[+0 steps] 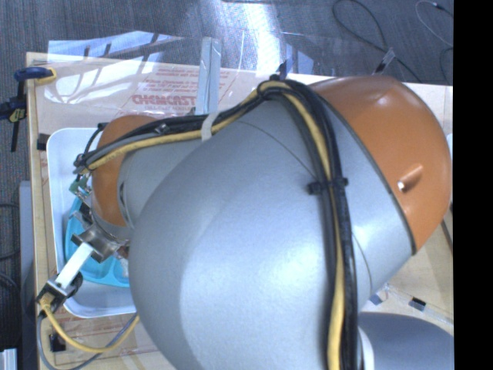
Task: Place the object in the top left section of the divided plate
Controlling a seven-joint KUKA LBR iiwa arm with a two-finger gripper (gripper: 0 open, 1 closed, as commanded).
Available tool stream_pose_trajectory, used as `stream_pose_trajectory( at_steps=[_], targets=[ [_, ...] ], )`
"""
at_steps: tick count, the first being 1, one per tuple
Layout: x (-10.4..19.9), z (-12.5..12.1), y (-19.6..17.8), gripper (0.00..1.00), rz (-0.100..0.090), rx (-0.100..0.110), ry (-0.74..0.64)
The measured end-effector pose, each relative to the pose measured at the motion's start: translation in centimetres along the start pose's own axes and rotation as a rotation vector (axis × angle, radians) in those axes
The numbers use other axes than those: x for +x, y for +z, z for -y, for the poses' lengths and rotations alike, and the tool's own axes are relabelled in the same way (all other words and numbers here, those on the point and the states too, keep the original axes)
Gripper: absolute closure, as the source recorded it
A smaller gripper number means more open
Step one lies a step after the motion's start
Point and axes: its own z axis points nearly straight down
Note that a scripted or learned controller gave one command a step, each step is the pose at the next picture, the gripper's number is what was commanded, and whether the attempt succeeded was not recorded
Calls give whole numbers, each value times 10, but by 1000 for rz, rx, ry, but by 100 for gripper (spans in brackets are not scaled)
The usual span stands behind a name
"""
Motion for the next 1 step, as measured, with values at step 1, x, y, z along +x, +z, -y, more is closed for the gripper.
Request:
stream_pose_trajectory(
  at_steps=[1],
  targets=[
    [66,-58,-137,0,-5,0,37]
  ],
)
